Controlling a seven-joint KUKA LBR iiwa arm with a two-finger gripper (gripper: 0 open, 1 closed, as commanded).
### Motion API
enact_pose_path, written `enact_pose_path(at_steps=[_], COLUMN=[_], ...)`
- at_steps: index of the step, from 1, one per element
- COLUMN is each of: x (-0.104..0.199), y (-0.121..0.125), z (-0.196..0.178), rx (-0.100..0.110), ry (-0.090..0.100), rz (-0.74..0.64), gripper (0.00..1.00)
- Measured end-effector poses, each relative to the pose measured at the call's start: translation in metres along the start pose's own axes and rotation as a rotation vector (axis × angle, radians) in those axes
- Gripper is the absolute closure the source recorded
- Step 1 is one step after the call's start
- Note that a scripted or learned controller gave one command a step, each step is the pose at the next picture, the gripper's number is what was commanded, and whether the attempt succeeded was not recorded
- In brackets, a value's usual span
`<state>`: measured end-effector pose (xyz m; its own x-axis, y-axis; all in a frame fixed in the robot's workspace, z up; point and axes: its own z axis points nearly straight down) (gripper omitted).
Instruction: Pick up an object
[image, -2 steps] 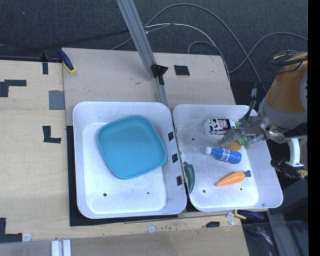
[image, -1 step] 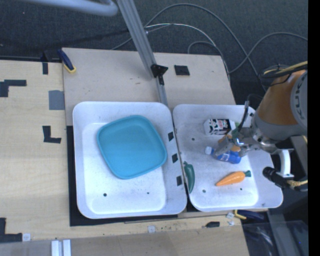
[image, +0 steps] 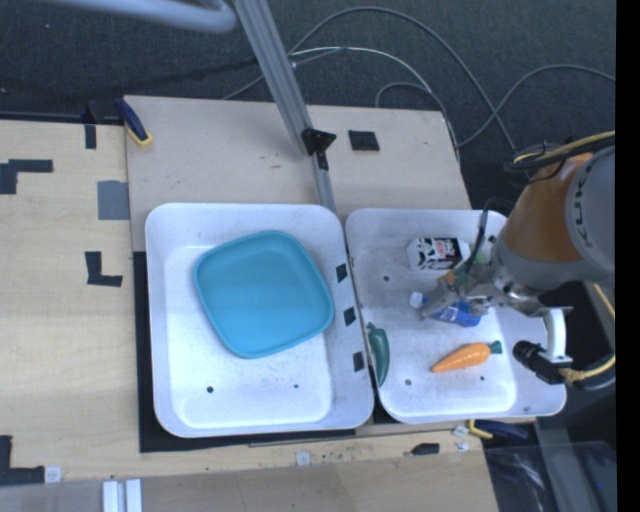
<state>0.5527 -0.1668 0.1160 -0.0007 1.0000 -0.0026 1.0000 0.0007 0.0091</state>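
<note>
The thing it seems to be going for is a small blue-and-white packet, lying flat in the right bin, roughly mid-bin toward the right wall. Looks like a crinkly pouch or wrapper, so prob. light, soft and a bit slippery; it would buckle rather than resist. Best bet, I'd say, is a pinch across its narrow width near the middle, not at a loose end that could slide out.

The gripper is down right at the packet's left end, touching or nearly so. Can't tell whether it has hold of anything; wrist and cables hide that part.

Just behind it, toward the back of the bin, a small white carton w/ black markings. In front, near the packet but apart, a toy carrot, orange w/ green top, lying on its side. A dark green thing sits at the bin's left rim, maybe a pepper, hard to say.

Left bin holds a blue square plate, well apart from the action.
</note>
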Motion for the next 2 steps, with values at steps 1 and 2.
enact_pose_path(at_steps=[1, 2], x=[0.000, 0.005], y=[-0.002, -0.001], z=[-0.006, -0.067], rx=[0.007, 0.005], ry=[0.002, 0.002], rz=[0.000, 0.000], gripper=[1.00, 1.00])
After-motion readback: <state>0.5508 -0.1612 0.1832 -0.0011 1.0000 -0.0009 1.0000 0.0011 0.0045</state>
